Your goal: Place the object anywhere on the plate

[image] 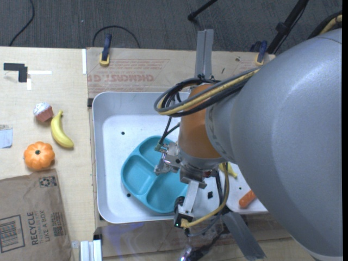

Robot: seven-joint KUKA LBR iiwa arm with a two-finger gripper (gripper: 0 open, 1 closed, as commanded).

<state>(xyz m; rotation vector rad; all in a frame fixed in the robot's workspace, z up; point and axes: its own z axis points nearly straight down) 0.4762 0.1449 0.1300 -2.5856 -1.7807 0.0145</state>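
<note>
Starting at the left, you have a small cupcake-like toy (42, 112), a banana (61, 130) and a round orange fruit (39, 155) lying on the bare table (65, 80), well apart from the work and outside either bin. Next comes the left bin (117, 126), with the blue divided plate (140, 174) resting on its floor; no object shows in the compartments you can see. The end effector (167, 165) hangs over the plate's right part, beneath the arm (283, 118) and its orange band (196, 137). The wrist hides it from above, so you cannot tell whether it is wide, narrow or holding anything. Further right, in the right bin (238, 188), a yellow piece (231, 171) peeps out beside the wrist and an orange piece (246, 199) lies just beyond it. Neither touches the plate. Which is the task's object is not certain; the orange piece, carrot-like in shape, seems the likelier. Both look like toy food, so expect them to be light, stiff and fairly smooth, prone to skidding or rolling on the bin floor if nudged. Take the orange piece across its middle, square to its long axis, where the sides run closest to parallel. Its tapered end would likely squirt out of a pinch.
</note>
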